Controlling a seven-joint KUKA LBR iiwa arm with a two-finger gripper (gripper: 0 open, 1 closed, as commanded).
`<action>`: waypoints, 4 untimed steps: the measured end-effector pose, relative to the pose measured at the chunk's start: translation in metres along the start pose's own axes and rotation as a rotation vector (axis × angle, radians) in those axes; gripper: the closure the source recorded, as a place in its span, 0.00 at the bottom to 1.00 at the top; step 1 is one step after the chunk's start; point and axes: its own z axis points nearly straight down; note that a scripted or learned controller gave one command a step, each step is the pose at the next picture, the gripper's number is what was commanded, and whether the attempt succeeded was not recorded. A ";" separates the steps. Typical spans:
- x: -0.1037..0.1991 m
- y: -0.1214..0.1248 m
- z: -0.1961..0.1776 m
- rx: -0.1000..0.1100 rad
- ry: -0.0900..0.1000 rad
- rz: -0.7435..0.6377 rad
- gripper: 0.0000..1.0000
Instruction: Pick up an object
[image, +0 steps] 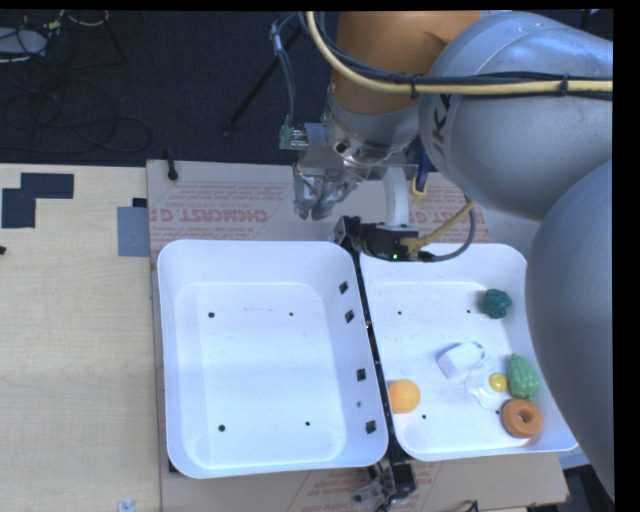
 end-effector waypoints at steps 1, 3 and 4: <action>0.070 -0.029 -0.143 -0.003 0.002 -0.002 1.00; 0.099 -0.019 0.037 0.013 -0.005 0.000 1.00; 0.099 -0.019 0.028 0.016 -0.006 -0.003 1.00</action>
